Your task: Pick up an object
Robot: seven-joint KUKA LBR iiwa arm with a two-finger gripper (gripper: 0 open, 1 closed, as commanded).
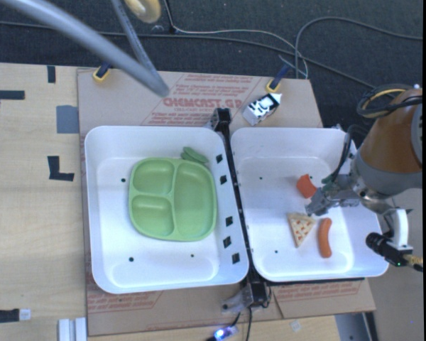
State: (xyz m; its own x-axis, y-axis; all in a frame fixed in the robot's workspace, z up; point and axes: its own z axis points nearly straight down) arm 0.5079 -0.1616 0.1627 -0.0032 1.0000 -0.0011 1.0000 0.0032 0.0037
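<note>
Grey pole: a blurred grey pole [78, 30] crosses the frame at 11 o'clock, closest to the lens, probably part of the camera rig.
Arm: the grey and orange arm [390, 148] reaches in from 3 o'clock, lowered over the right bin, likely lining up a pick.
Gripper: the gripper [319, 204] hangs low with its tips close together; nothing can be seen between them.
Right bin: the right bin [284, 144] holds a pizza slice [301, 228] directly below the gripper, a sausage [325, 237] just beside the slice at 3 o'clock, and a red piece [306, 185] near the gripper at 11 o'clock.
Left bin: the left bin [106, 190] holds a green divided tray [173, 198], lying flat, well apart from the arm.
Surface: both bins rest on printed cardboard [199, 94] over a pale wooden bench [28, 190].
Room: dark carpet [270, 6] with loose cables [319, 30] lies at 12 o'clock.
</note>
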